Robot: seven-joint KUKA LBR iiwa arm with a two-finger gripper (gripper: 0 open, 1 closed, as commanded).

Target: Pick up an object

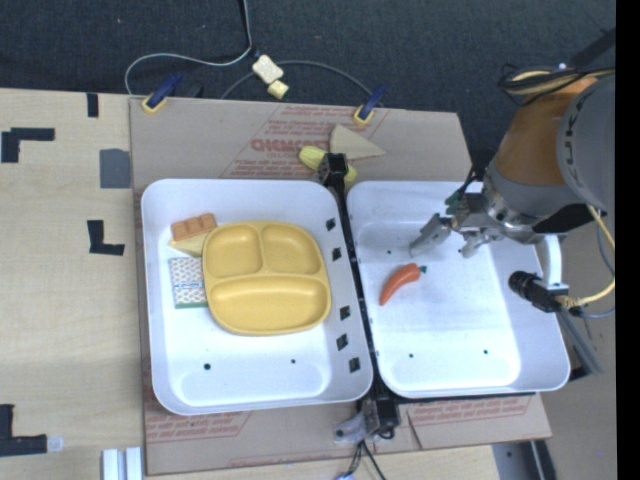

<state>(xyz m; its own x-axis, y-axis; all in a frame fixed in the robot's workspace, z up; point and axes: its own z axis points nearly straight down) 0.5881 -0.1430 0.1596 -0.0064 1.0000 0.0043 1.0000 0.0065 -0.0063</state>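
An orange-red chili pepper (400, 282) with a green stem lies in the right bin (470, 368), near its middle left. My gripper (447, 240) hovers just above and to the right of the pepper, its two grey fingers spread apart with nothing between them. In the left bin (250, 383) a yellow divided plate (266, 276) lies flat, with a brown block (193, 229) and a patterned green-white pad (186, 281) at its left side.
The grey arm with its orange band (540, 138) fills the upper right, over the right bin's far corner. A black clamp (336, 173) sits at the top of the divider between the bins. Cables and a yellow connector (268, 73) lie behind the bench.
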